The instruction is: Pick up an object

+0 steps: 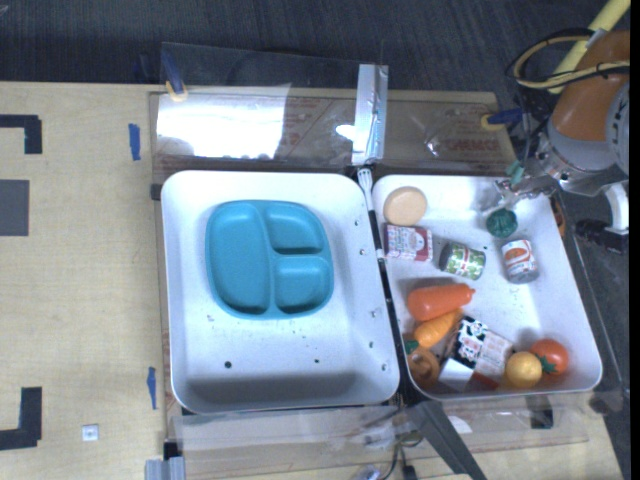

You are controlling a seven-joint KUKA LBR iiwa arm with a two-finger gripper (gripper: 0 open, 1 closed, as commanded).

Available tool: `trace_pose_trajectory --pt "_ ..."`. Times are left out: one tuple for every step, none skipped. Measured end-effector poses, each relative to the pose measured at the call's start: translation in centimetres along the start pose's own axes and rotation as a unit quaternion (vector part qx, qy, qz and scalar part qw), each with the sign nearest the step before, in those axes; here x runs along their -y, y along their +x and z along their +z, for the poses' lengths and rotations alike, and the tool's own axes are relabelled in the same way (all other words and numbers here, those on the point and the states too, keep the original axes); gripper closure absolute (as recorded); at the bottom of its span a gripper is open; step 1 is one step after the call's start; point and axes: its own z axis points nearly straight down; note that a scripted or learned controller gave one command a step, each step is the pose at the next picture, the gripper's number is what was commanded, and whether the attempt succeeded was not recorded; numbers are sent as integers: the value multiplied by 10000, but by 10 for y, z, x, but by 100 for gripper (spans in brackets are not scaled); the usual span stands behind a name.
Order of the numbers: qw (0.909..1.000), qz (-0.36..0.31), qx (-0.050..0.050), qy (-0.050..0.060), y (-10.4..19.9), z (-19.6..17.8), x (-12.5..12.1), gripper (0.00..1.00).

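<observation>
Your arm (590, 108) reaches in at the upper right, its orange band above the far corner of the right bin (585, 313), and the gripper (517, 180) hangs over that bin's back right corner — whether it is open or closed you cannot tell from this slant, and nothing shows between its tips. Just beside it, a little below, sits a small teal piece (502, 222), and next to that a can with a red and white label (518, 259). Across the back of the same bin you have a round tan disc (405, 206) near the left wall, a red and white packet (407, 242) just below it, and a green can (463, 260) lying on its side between packet and labelled can. Further toward the front lies a carrot (438, 300), a smaller orange piece (435, 330) touching it, then a black and white carton (474, 348) — cow-patterned, tilted. In the front right corner a lemon (523, 368) rests against a tomato (551, 356). The left bin (200, 368) holds a blue divided tray (270, 258), set flat near its middle. Both bins stand side by side on the pale wooden surface (70, 298), their inner rims touching, with clear plastic sheeting (260, 118) behind them.
</observation>
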Motion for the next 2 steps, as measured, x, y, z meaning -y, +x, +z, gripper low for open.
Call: trace_pose_trajectory --pt "10000 63 9 0 81 -80 -16 100" --pt "9969 -782 -18 86 32 -40 42 100"
